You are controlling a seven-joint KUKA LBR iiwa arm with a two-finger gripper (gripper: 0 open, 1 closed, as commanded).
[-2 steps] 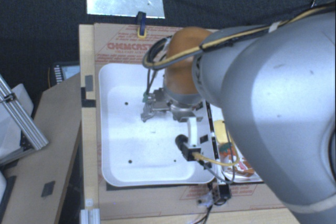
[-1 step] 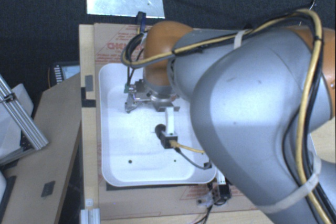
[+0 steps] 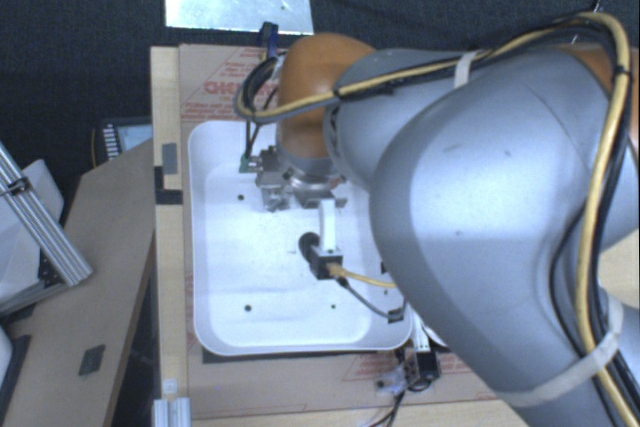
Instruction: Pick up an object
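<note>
The end effector (image 3: 272,200) is lowered into the white bin (image 3: 215,255) for a grasp, its state cannot be told, and an object, judged hidden beneath the arm (image 3: 480,215), must next be closed upon.

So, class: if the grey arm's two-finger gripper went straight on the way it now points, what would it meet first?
Probably the bare floor of the shallow white bin: the gripper hangs over its far left part, pointing down at it. The height of the gap is unclear.
</note>
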